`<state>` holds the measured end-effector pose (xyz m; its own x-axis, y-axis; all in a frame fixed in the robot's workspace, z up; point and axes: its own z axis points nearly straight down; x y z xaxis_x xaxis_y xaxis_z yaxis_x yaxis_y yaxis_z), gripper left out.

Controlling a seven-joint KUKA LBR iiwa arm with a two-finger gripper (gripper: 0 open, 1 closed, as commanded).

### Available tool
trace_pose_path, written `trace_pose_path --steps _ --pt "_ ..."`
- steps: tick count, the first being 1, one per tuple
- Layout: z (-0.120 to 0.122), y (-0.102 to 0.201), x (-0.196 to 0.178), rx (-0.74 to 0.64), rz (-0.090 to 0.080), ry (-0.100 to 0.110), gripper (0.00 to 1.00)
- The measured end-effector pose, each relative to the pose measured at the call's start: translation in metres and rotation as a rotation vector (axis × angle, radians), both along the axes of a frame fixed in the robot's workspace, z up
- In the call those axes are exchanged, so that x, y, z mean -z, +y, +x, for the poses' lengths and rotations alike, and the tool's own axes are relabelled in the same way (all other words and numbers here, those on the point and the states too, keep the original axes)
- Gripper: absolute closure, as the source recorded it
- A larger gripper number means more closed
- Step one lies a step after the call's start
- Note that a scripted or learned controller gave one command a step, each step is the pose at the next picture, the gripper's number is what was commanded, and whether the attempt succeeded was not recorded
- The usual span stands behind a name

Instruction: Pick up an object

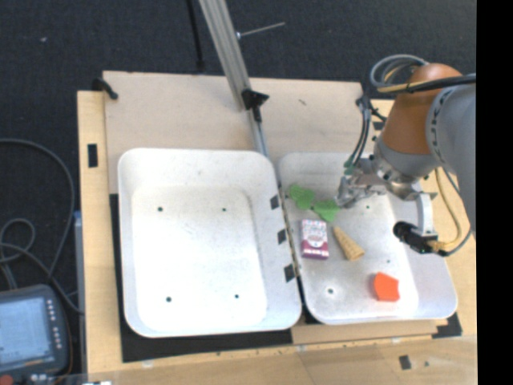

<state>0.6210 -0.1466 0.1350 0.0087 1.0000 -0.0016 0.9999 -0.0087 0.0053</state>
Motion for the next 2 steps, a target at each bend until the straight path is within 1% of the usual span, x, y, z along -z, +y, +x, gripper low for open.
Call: trace_pose_path --steps 1,2 --pt "0.005 0.001 -0.065 -0.011 -0.001 -0.003 1.0" --pt "0.007 -0.009 -0.115 -0.009 -0.001 -0.002 1.0"
